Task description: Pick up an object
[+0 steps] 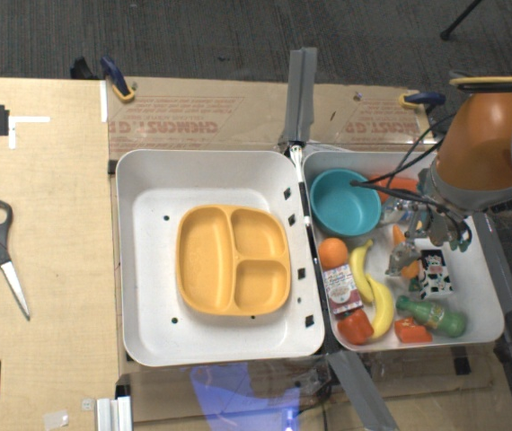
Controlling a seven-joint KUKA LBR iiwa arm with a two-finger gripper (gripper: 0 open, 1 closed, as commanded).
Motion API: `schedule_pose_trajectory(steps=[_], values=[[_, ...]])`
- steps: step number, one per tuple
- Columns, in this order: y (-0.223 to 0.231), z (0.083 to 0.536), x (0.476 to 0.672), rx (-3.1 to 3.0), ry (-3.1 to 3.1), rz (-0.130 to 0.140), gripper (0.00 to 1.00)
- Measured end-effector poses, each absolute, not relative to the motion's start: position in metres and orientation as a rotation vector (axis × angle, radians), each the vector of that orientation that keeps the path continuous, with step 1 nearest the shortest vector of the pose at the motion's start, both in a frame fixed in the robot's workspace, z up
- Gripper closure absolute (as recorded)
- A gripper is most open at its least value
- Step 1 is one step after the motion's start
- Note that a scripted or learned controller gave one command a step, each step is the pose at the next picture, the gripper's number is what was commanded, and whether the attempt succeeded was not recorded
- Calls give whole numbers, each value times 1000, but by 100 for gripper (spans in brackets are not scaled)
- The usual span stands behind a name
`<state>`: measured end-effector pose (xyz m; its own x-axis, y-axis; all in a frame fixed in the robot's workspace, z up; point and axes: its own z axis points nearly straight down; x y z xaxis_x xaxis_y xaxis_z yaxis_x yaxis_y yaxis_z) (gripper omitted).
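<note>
The gripper [409,254] is hanging in the middle of the right bin [485,308], just above the cow-print carton [434,277]. I cannot tell its grip.

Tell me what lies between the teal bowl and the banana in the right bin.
In the camera view, an orange sits between the teal bowl and the banana, just below the bowl and beside the banana's upper end.
</note>
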<state>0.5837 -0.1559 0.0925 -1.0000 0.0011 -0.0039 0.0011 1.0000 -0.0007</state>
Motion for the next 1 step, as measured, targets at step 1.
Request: schedule_pose_trajectory(steps=[1], values=[[-156,103,585,0,3133,-3,100]])
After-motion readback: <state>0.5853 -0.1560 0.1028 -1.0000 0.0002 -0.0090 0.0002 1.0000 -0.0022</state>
